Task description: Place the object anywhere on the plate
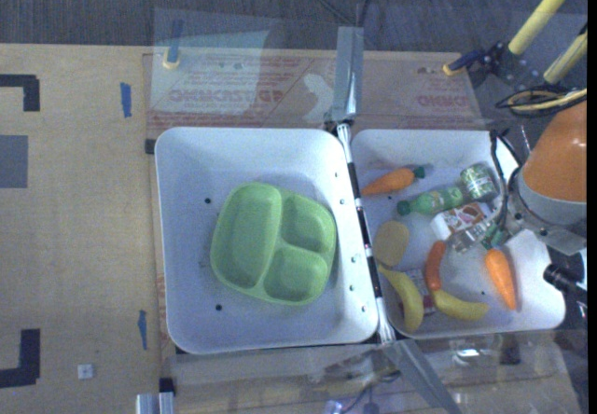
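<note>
Your gripper (478, 233) sits low in the right bin (550, 310), among a green bottle (435, 201), a can (478, 181) and an orange carrot (501, 278). Finger state: cannot tell, the wrist hides it. No object visibly held. The green plate (273, 242) lies in the left bin (187, 170). Two bananas (407, 296) rest near the front wall.

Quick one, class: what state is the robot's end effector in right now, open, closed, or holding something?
End effector: cannot be told; it sits low in the right bin among the toy food, beside a carrot.
</note>
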### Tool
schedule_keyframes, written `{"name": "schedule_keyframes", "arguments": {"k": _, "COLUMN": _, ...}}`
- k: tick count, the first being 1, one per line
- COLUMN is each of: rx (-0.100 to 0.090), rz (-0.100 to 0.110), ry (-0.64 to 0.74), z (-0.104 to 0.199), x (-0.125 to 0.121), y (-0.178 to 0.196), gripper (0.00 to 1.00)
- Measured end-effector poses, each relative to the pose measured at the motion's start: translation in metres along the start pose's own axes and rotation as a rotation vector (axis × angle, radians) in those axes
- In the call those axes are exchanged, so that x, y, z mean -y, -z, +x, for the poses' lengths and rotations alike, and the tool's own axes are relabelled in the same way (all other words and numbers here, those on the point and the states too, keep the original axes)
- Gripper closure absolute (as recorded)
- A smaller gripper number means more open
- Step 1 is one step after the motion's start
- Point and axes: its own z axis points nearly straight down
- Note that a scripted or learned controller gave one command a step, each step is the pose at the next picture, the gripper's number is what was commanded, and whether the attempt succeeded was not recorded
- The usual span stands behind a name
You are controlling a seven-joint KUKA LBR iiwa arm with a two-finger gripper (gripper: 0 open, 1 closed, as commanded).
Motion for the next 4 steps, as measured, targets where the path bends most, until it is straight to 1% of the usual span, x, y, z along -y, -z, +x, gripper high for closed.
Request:
{"name": "schedule_keyframes", "arguments": {"k": 1, "rx": -0.003, "rz": -0.001, "ry": 0.08, "z": 0.0, "x": -0.086, "y": -0.001, "gripper": 1.0}}
{"name": "schedule_keyframes", "arguments": {"k": 2, "rx": 0.0, "rz": 0.001, "ry": 0.161, "z": -0.014, "x": 0.008, "y": 0.0, "gripper": 1.0}}
{"name": "schedule_keyframes", "arguments": {"k": 3, "rx": -0.002, "rz": 0.0, "ry": -0.21, "z": -0.006, "x": 0.054, "y": 0.0, "gripper": 1.0}}
{"name": "schedule_keyframes", "arguments": {"k": 4, "rx": -0.005, "rz": 0.007, "ry": -0.217, "z": -0.004, "x": 0.061, "y": 0.204, "gripper": 1.0}}
